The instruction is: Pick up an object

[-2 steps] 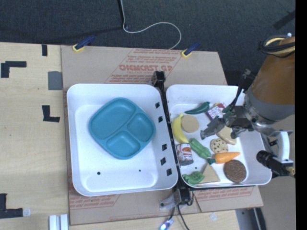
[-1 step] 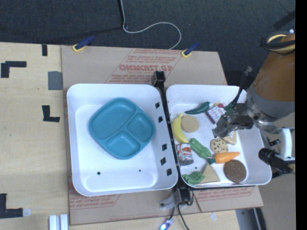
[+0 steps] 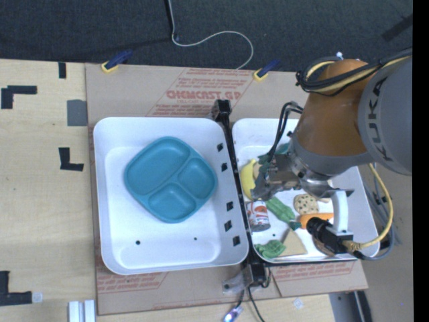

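My gripper reaches down into the right bin, over its left part, under the orange wrist band. It hovers by a yellow banana-like piece and a green item. A small red and white can lies just below it. Nearby sit a speckled cookie, an orange piece, a tan wedge and a green leafy piece. The arm hides the middle of this bin.
The left bin holds a blue divided plate. A black divider with clips runs between the bins. Both bins rest on a cardboard sheet. A white cable loops across the dark cloth behind.
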Controlling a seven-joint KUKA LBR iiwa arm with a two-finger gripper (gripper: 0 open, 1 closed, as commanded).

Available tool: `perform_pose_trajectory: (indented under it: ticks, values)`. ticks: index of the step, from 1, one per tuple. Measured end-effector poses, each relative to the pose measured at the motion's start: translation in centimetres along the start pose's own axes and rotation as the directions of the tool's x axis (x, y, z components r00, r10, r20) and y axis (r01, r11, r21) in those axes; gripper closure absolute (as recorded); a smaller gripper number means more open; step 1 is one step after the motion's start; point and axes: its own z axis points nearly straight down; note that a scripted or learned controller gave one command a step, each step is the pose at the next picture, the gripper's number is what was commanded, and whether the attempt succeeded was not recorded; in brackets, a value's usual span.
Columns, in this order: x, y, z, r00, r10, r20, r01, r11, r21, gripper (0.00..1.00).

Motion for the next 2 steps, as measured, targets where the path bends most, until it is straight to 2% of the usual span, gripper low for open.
perform_pose_trajectory:
  ticks: [1, 2]
  values:
    - [4.0, 0.1, -7.4, 1.000, 0.002, 0.001, -0.002, 1.000, -0.011, 1.00]
    - [7.7, 0.1, -12.8, 1.000, 0.003, 0.001, -0.003, 1.000, -0.010, 1.00]
